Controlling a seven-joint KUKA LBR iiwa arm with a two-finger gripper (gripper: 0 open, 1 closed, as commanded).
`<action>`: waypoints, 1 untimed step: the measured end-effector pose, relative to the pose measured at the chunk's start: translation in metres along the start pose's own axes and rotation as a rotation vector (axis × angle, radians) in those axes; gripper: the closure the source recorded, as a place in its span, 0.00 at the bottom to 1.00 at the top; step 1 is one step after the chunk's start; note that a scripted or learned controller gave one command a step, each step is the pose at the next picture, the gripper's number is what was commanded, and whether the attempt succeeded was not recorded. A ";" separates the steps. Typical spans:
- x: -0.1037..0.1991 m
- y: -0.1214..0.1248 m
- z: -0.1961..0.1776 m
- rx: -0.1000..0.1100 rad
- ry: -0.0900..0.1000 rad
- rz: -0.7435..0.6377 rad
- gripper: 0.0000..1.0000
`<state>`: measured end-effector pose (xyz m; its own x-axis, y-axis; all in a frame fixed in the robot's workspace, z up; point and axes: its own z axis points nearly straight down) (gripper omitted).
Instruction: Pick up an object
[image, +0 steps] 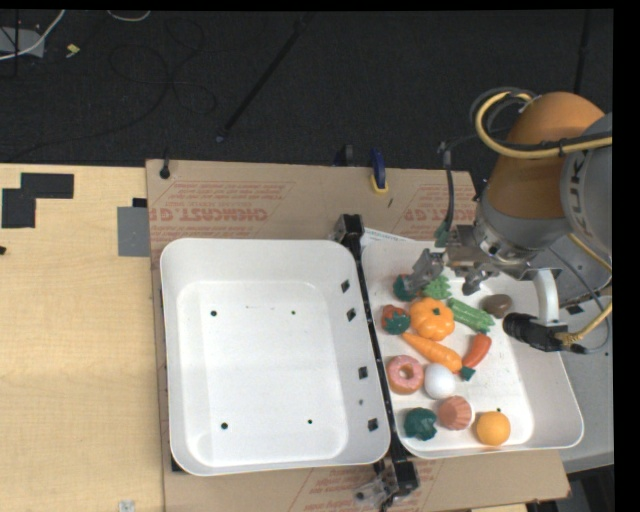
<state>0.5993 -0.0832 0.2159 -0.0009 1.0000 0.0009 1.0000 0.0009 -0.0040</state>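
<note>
My gripper (452, 272) hangs over the far part of the right bin (545, 400), open, with nothing between its fingers. Just below it lie a green leafy piece (437, 289) and a dark green toy (404, 288). Toy foods are piled in this bin: an orange pumpkin (432, 318), a carrot (432, 349), a green pod (470, 314), a red chili (477, 349), a red-and-green fruit (396, 320), a pink donut (405, 374), a white egg (439, 381), a dark green broccoli (420, 423), a pinkish round piece (454, 412), an orange fruit (491, 428) and a brown piece (496, 303).
The left bin (262, 440) sits beside the right one, with a black divider (362, 320) running between them. Both rest on a cardboard sheet (260, 200). The arm's orange band (545, 150) looms over the right bin's far right corner.
</note>
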 end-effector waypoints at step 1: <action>-0.020 -0.065 0.072 0.010 0.001 0.004 0.00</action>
<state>0.5336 -0.1034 0.1442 0.0031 1.0000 0.0023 0.9999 -0.0031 -0.0144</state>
